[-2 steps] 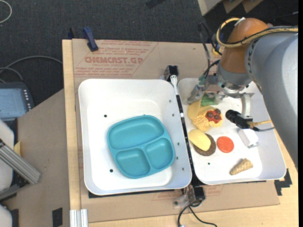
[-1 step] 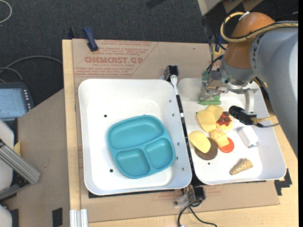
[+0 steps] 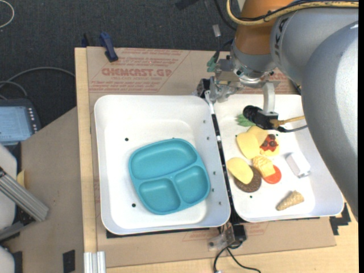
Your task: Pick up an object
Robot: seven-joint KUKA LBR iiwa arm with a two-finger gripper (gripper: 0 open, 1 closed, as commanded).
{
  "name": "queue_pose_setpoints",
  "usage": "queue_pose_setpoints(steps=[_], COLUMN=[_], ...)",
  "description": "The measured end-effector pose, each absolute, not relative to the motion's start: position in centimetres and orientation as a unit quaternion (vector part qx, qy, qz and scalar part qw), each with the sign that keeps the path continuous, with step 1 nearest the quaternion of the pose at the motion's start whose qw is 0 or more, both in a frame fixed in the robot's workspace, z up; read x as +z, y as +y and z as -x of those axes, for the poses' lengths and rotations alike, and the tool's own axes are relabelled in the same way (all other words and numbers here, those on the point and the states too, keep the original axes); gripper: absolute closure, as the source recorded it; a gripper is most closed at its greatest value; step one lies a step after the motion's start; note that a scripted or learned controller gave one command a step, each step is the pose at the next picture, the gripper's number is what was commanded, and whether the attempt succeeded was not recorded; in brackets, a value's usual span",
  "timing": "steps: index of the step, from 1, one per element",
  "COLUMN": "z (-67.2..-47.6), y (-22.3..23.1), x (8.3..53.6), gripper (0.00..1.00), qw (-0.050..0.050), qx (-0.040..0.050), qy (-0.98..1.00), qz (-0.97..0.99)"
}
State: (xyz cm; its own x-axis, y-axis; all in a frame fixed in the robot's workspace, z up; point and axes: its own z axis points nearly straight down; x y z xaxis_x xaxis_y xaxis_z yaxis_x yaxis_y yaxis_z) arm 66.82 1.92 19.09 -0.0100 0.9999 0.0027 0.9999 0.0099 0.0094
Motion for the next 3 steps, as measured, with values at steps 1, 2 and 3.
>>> queue_pose_setpoints(steps=[1,2,3], z=[-59.1,-57.3,-50.4], y=[6.9,14.4,9.4], x=[29.7,49.5,43.6], gripper=[1.00,1.00,1.00], qw=[0.000,0.005,-0.003], qx=[0.0015,0.0089,-0.0033], qy=[0.709,0.710,0.706], qz=[-0.705,-0.704,-0.709])
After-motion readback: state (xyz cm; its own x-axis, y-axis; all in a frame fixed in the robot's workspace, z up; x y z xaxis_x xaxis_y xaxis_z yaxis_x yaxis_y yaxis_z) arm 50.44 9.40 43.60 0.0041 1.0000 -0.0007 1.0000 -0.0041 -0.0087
